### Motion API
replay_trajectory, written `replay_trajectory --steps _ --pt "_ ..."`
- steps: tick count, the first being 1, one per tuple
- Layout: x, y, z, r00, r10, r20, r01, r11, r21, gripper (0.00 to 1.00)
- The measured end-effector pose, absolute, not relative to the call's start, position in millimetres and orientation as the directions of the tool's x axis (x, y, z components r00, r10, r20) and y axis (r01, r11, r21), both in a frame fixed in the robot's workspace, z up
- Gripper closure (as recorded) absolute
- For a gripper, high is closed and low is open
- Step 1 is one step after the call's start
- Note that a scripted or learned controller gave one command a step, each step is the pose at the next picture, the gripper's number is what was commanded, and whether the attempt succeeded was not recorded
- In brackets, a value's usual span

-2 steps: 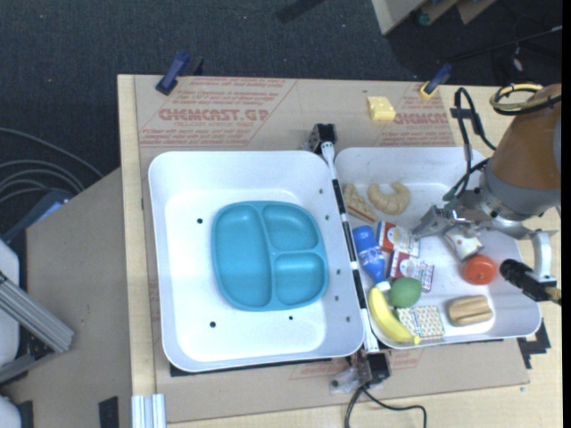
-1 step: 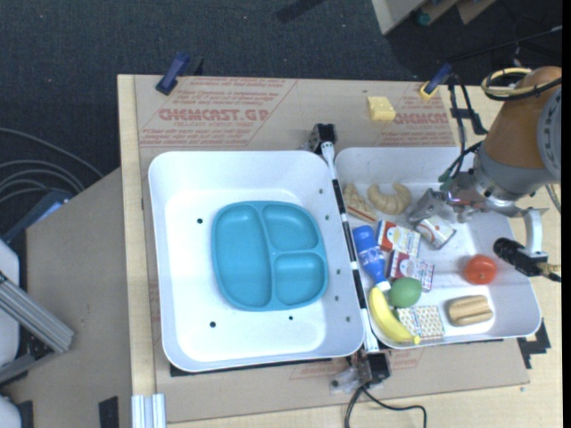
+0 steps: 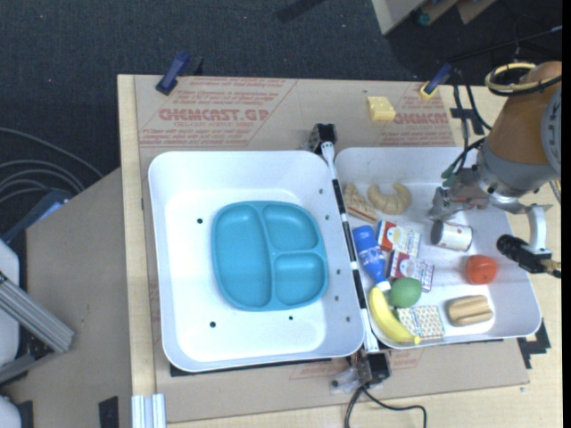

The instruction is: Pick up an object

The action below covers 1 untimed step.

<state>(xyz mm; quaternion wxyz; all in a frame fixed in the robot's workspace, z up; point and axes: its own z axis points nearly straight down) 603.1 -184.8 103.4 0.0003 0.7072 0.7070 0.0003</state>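
Two shallow white bins are carried side by side on the desk (image 3: pixel 223 105). In the left bin (image 3: pixel 178 185) a blue divided plate (image 3: pixel 269 255) is laid near the middle. The right bin (image 3: pixel 526 319) is crowded with small objects: a croissant (image 3: pixel 391 196) near its far edge, a blue tube (image 3: pixel 368 248) and a red-and-white packet (image 3: pixel 399 239) along its left wall, a banana (image 3: pixel 385 317) and a green ball (image 3: pixel 406 291) toward its near left corner, a checked wrapper (image 3: pixel 426 323) beside them, a bread roll (image 3: pixel 469 310) near the near edge, and a red tomato (image 3: pixel 481 269) toward the right wall. A yellow block (image 3: pixel 381 108) is left on the desk beyond the bins.

The tool (image 3: pixel 442 225) is lowered into the right bin from the right, above or against a small white cylinder (image 3: pixel 457 237) lying toward the middle. Whether the tool is wide, narrow or closed on anything cannot be told, since its tips are dark and merged with the object below.

No object is seen lifted clear of the bin. The task is therefore judged to be at the reaching or grasping stage: the approach is made, while a confirmed grip and a lift remain to be done.
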Motion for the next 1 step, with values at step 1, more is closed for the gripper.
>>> replay_trajectory --steps 1 --pt "644.6 -127.1 87.9 0.001 1.0 -0.001 1.0 -0.001 -0.016 1.0"
